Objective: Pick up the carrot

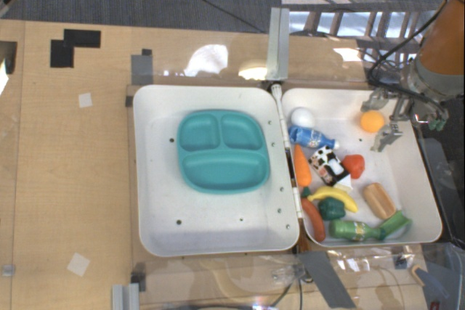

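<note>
Carrot (301, 165) lies in the right bin (429, 189), lengthwise against its left wall, about mid-depth. Just right of it: black-and-white cow toy (328, 164); blue bottle (310, 136) touches its far end; white egg (301, 117) farther back. At its near end: red pepper (313, 218), banana (334, 197), dark green vegetable (332, 210). Gripper (393, 131) sits at the far right of the same bin, well apart from the carrot, fingers spread with nothing between them. Orange ball (372, 121) just left of the gripper. Tomato (354, 165), bread roll (379, 200) and green bottle (357, 231) lie between and nearer. Left bin (156, 229) holds a teal divided plate (221, 151).
</note>
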Robot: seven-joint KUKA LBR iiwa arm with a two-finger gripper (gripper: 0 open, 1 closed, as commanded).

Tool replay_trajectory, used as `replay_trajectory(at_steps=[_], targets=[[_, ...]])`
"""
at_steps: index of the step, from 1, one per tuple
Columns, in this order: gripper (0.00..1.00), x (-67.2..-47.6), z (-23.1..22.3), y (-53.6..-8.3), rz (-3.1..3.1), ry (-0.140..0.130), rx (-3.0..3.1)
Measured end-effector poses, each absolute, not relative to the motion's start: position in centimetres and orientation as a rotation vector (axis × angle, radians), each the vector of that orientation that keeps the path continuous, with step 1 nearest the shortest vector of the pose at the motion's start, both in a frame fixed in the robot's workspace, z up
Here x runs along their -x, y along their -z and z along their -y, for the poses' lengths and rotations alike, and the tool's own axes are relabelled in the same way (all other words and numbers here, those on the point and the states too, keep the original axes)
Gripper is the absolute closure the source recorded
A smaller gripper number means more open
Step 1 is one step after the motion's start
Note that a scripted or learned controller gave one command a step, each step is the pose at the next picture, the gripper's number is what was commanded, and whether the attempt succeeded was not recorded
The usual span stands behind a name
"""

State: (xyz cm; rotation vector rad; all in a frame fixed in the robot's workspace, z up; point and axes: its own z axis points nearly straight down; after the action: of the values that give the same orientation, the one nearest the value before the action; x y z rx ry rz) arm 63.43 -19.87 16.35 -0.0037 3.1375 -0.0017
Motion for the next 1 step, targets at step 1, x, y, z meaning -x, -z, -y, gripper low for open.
replay_trajectory(at_steps=[1], targets=[[0.00, -67.20, 20.42, -16.45, -3.127, 0.004, 0.087]])
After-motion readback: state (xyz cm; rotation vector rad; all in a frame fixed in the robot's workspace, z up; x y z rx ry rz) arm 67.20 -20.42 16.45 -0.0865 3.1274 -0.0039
